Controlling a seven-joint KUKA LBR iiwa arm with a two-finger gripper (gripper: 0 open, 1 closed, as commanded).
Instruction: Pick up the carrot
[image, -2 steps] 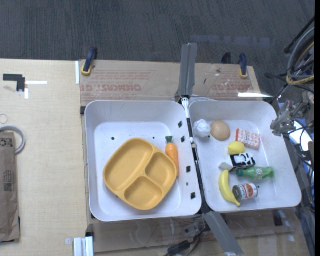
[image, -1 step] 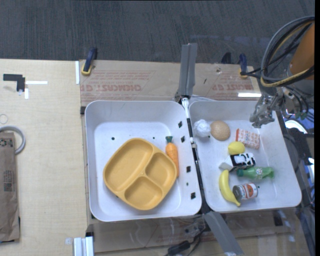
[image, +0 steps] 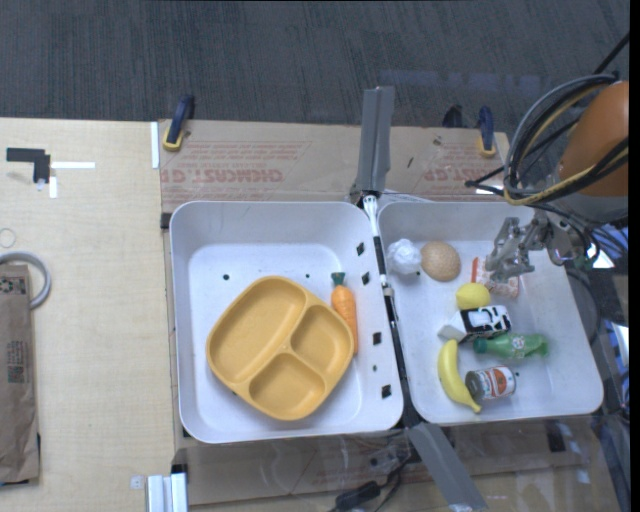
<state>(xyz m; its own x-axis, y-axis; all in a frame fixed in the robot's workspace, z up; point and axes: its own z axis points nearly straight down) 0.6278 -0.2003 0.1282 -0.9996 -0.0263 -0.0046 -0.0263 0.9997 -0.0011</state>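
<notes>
The carrot (image: 344, 304) is orange with a green top and lies in the left bin (image: 200, 250), along the right edge of a yellow divided plate (image: 282, 346). My gripper (image: 506, 259) hangs over the upper right of the right bin (image: 590, 390), far to the right of the carrot. It sits close to a small red-and-white object (image: 500, 283) beneath it, with nothing seen held.
The right bin holds a white crumpled item (image: 404, 257), a tan egg-shaped object (image: 440, 260), a lemon (image: 473, 296), a black-and-white item (image: 486, 320), a green bottle (image: 512, 345), a banana (image: 452, 376) and a can (image: 490, 383). A grey divider bar (image: 375, 150) rises between the bins.
</notes>
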